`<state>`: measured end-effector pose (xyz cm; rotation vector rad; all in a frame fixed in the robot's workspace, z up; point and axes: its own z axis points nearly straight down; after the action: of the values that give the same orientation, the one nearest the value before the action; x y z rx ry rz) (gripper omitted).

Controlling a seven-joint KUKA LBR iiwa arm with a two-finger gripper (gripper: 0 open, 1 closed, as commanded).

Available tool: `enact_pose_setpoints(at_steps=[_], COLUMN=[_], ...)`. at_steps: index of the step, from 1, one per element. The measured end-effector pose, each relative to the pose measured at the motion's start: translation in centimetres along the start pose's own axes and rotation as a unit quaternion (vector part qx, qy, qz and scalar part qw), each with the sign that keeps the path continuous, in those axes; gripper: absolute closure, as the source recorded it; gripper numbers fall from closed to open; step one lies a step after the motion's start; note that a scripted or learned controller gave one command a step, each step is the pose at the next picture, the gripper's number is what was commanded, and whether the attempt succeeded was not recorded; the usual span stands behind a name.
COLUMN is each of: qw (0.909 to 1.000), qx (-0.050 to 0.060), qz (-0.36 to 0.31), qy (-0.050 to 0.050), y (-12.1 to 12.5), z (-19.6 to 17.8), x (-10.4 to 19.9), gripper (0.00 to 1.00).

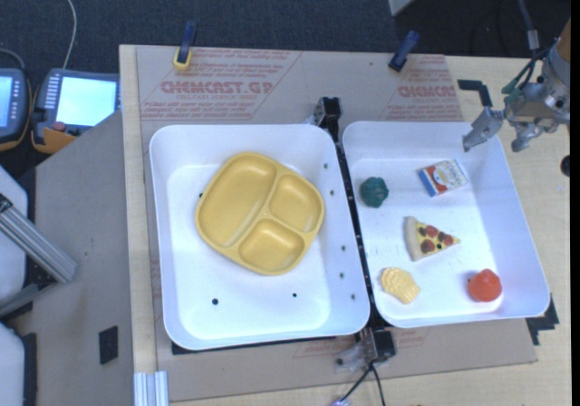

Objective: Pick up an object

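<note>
The right bin holds several small items: a dark green ball-like piece, a small white and blue carton, a pizza slice, a yellow ridged piece and a red tomato-like piece. My gripper hangs at the bin's far right corner, above and to the right of the carton. Its two fingers are spread apart with nothing between them.
The left bin holds a yellow divided plate. Both bins rest on a cardboard sheet held by clamps at the back. Screens and cables lie off the bench at the left.
</note>
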<state>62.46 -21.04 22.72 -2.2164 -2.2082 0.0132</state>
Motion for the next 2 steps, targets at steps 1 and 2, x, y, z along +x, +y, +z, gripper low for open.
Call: enact_pose_setpoints(at_steps=[1,2], qw=[1.0000,1.0000], qx=[-0.007,-0.006], qz=[-0.002,-0.002], qy=[-0.002,-0.001], y=[0.2,0.0], z=[-1.0,3.3], x=[0.1,-0.2], gripper=[0.00,0.00])
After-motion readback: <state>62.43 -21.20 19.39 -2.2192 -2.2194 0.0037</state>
